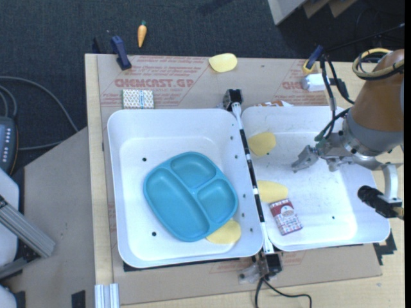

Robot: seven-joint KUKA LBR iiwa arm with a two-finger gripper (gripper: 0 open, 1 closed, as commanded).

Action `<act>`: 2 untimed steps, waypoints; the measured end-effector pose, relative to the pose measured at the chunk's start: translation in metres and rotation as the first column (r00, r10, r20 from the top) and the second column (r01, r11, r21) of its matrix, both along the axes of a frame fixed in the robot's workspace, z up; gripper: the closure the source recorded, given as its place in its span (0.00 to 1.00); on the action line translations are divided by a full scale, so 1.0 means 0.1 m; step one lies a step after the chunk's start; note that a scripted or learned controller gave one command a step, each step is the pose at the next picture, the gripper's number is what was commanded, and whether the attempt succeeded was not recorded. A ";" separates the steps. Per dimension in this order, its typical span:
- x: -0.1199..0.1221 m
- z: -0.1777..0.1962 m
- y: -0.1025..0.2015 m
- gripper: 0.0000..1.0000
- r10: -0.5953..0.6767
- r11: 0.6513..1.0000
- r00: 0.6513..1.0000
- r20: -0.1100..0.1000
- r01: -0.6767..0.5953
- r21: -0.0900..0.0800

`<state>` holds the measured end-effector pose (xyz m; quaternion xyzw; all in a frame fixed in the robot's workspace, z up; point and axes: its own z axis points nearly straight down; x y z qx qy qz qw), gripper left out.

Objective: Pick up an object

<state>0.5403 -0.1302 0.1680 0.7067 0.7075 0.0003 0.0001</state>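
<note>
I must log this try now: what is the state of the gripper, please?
Gripper: over the right bin, nothing seen between its fingers; open or closed cannot be told.

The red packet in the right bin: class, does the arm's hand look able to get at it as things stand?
Probably yes. The red packet lies flat on the right bin floor with open space above it, and the hand hovers in the same bin nearby. A yellow piece sits close beside it.
</note>
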 end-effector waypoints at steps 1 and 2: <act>0.05 -0.83 0.33 0.00 0.000 1.000 1.000 0.000 0.000 0.000; -0.18 -0.83 0.37 0.00 -0.002 1.000 1.000 -0.001 0.002 0.000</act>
